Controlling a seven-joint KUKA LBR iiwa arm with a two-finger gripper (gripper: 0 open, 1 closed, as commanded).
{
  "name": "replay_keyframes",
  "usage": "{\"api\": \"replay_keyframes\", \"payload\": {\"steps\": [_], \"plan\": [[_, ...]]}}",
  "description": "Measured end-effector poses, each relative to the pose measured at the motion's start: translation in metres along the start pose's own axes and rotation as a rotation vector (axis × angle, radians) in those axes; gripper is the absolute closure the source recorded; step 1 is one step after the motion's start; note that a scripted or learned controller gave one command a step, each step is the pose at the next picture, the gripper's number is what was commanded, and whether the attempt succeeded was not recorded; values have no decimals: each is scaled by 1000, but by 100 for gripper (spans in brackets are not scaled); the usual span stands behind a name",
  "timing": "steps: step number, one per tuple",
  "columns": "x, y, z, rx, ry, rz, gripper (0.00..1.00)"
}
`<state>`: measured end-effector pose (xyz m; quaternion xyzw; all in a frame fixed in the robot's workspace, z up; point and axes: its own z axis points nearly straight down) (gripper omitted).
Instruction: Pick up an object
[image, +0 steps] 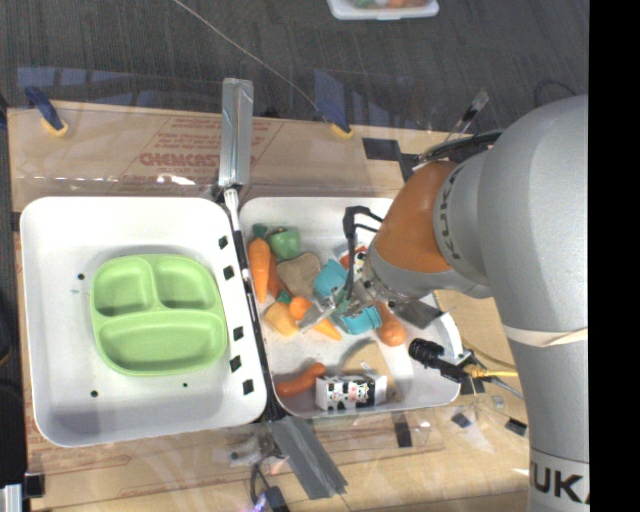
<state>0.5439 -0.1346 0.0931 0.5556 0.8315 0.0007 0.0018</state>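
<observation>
The right bin (428, 392) holds a heap of toy food. A long carrot (260, 268) lies by its left wall, with a green pepper (285, 242) and a tan piece (298, 272) beside it. Small orange pieces (282, 318) sit in the middle. My gripper (345, 302) is down inside this bin, in the heap, right against teal objects (358, 320) and close to an orange piece (392, 332). The wrist and orange band (420, 235) hide what lies under them.
A green divided plate (158, 313) lies in the left bin (60, 225). Near the right bin's front wall rest another carrot (298, 380) and a black-and-white box (350, 392). A metal divider (236, 130) stands between the bins at the back.
</observation>
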Motion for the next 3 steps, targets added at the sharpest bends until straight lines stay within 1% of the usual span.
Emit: {"api": "replay_keyframes", "payload": {"steps": [1, 2, 3], "plan": [[2, 0, -7, 6, 4, -7, 100], [53, -5, -98, 4, 3, 141, 100], [53, -5, -104, 13, 6, 134, 100]]}}
